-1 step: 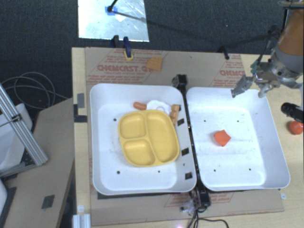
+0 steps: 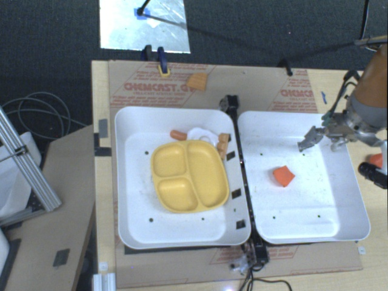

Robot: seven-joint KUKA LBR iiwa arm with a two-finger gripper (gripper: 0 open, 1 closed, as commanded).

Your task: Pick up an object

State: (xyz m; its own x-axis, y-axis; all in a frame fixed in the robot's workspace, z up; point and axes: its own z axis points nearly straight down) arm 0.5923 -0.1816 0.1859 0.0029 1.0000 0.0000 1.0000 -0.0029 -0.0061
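An orange block (image 2: 283, 176) lies near the middle of the right bin (image 2: 339, 223). My gripper (image 2: 310, 139) hangs over the upper right part of that bin, up and to the right of the block and apart from it. Nothing shows between its fingers. In the left bin (image 2: 130, 180) sits a yellow divided plate (image 2: 188, 176), with a small orange sausage-shaped piece (image 2: 178, 135), a white item (image 2: 202, 136) and a tan piece (image 2: 224, 143) just behind it.
A tan block (image 2: 197, 81) lies on the cardboard behind the left bin. A blue and yellow clamp (image 2: 161, 61) stands at the bench's back edge. A metal frame (image 2: 24, 168) sits at the left.
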